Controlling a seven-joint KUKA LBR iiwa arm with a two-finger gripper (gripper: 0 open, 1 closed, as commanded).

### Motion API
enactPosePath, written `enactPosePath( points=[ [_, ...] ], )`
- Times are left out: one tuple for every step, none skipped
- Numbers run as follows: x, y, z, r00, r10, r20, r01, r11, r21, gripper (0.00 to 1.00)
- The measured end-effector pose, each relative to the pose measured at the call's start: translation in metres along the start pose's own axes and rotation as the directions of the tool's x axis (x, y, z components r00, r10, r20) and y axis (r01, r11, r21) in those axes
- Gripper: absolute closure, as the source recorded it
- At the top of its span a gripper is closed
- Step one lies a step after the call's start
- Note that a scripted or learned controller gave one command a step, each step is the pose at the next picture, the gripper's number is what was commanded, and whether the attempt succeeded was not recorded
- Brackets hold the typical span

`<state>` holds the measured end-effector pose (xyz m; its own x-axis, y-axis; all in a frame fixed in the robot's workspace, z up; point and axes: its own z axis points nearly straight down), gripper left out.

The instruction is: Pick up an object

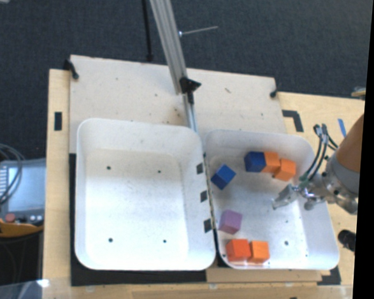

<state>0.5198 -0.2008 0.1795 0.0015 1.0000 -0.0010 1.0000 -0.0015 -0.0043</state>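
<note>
The right bin (308, 240) holds several small blocks. A blue cube (255, 161) sits at the back beside two orange blocks (272, 162) (286, 169). A second blue cube (223, 176) lies near the bin's left wall. Further forward there is a purple cube (231, 221), then an orange pair (237, 249) (259, 251) against the front wall. My gripper (296, 198) hangs over the right side of this bin, just in front of the back orange blocks and apart from them. Nothing shows in its grasp.
The left bin (139, 193) stands beside the right one. A slanted metal rail (172, 42) runs from the top down to the seam between the bins. A control box with cables (18, 194) sits off the bench at the left.
</note>
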Motion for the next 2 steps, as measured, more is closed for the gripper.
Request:
enactPosePath(
  points=[
    [-0.002, -0.007, 0.061, 1.0, 0.0, 0.0, 0.0, 1.0, 0.001, 0.0],
    [-0.002, -0.004, 0.046, 1.0, 0.007, 0.0, -0.007, 1.0, -0.011, 1.0]
  ],
)
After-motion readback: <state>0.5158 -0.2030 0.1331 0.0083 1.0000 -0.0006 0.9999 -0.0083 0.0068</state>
